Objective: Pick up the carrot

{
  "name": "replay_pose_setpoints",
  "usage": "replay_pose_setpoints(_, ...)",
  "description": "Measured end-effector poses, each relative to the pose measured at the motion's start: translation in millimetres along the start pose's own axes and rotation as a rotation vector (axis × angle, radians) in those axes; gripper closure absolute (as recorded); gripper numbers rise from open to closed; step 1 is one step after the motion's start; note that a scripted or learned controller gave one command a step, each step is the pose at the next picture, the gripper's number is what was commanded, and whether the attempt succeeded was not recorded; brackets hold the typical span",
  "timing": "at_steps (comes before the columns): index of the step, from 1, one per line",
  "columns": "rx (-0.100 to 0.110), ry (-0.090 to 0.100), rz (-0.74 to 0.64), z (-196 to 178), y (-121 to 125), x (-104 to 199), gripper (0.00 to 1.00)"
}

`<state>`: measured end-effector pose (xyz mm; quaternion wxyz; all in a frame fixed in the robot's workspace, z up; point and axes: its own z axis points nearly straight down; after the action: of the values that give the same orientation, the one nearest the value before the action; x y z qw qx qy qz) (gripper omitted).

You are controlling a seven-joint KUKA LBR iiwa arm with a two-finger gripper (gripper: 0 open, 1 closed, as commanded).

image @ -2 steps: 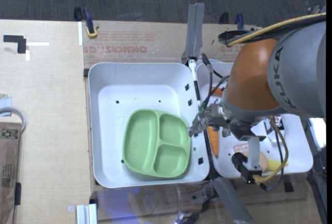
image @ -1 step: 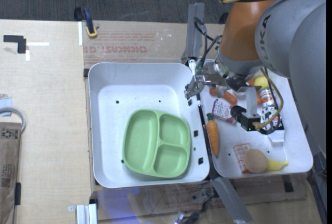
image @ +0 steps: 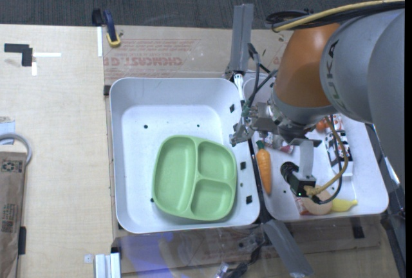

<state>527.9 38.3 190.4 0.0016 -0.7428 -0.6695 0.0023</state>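
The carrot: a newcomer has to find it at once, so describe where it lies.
Find the right-hand white bin. Along its left wall, beside the bin holding the green divided plate, lies the carrot. It is the one long, tapered orange thing there.

Green divided plate (image: 195, 177) in left bin (image: 129, 141), banana (image: 344, 205)

The carrot (image: 263, 170) lies in the right bin (image: 373, 206), the divided plate (image: 195, 177) in the left bin (image: 129, 141).
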Motion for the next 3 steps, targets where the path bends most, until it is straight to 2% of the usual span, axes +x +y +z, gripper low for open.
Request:
replay_pose_setpoints(1, -0.003, -0.002, 0.015, -0.3, 82.1, 10.6, 0.0)
replay_pose_setpoints(2, -0.003, -0.001, 0.338, -0.9, 120.7, -36.3, 0.0)
replay_pose_setpoints(3, -0.003, 0.0, 0.362, -19.5, 115.7, 16.9, 0.0)
